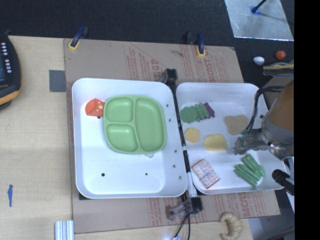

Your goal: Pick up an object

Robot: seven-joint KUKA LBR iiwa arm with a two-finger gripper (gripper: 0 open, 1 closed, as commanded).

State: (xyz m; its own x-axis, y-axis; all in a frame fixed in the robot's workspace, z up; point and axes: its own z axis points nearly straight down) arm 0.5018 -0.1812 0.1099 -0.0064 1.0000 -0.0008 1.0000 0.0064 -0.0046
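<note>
Overhead, the grey arm with its orange band is reaching in from the right and hanging its gripper (246,145) low over the right bin (220,90), near that bin's right wall; how far the pincer is parted cannot be told from this slanted view, and nothing is showing in its grasp. Just below the gripper, a bundle of green beans (249,169) is lying slantwise on the bin floor, the nearest thing to it, while a tan flat piece (235,123) is resting just above and to the left. Further left in the same bin, a pale yellow lump (215,142) is sitting close to the gripper, with a small yellow round (192,134) beside it, a bunch of green and purple grapes (197,112) towards the top, and a red-and-white packet (205,173) lying tilted near the bottom edge. Across the divide, the left bin (95,184) is bearing a green divided plate (135,124), with a red piece (94,107) tucked against the plate's upper left rim. Both bins are sitting on a brown cardboard sheet (125,54) clamped to the bench
</note>
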